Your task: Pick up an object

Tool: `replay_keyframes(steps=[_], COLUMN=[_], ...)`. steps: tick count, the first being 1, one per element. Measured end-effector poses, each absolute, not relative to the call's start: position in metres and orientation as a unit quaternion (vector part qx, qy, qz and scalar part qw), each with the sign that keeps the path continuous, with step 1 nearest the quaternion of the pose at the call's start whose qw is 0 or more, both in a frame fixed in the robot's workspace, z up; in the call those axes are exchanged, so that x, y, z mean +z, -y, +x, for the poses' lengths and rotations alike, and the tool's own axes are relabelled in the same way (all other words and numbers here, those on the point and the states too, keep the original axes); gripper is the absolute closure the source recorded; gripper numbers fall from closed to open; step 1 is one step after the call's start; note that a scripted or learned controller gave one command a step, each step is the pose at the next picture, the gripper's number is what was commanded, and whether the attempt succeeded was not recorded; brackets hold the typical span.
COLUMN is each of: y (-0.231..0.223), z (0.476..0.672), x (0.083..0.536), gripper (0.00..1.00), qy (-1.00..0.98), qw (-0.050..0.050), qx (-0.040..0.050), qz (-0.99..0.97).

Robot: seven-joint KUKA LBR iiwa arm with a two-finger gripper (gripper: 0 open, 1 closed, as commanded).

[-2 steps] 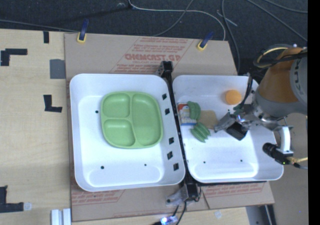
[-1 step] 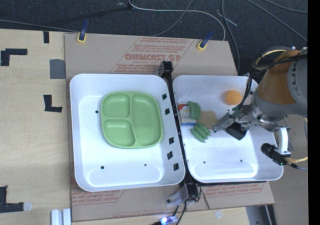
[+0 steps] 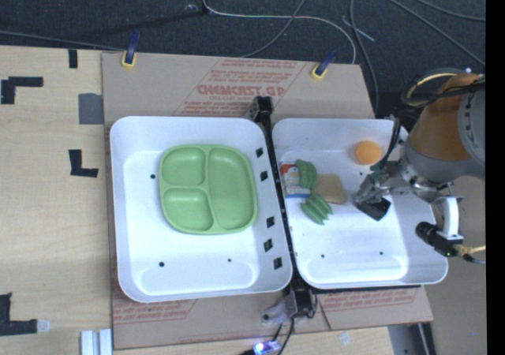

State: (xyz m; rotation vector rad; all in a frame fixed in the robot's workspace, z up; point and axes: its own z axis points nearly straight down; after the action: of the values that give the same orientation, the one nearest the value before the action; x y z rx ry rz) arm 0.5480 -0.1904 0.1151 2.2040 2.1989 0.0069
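Small objects lie clustered in the right-hand shallow white bin (image 3: 355,267): a green leaf-shaped toy (image 3: 316,207), a second green piece (image 3: 306,173), a tan flat block (image 3: 330,187) and a round orange ball (image 3: 367,151), which sits apart toward the bin's far right. Just right of the tan block, the grey arm's two-finger gripper (image 3: 374,202) hangs low over the bin floor; whether it is spread or pinched cannot be told. Left of that bin, the second white bin (image 3: 134,267) holds a green divided plastic plate (image 3: 208,188).

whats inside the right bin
In the right bin: an orange ball, two green items, a tan block, and the gripper. The bin floor under the gripper is covered.
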Motion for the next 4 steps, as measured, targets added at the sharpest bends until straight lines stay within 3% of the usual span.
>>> replay_keyframes(steps=[1, 3, 4], y=[0.195, 0.201, 0.141], z=[0.557, 0.567, 0.568], x=[0.174, 0.266, 0.251], gripper=[1.0, 1.0, 1.0], qy=[-0.707, -0.708, -0.709], qw=[0.002, 0.002, -0.001], qx=[0.001, 0.0008, -0.0002], qz=[0.707, 0.706, 0.705])
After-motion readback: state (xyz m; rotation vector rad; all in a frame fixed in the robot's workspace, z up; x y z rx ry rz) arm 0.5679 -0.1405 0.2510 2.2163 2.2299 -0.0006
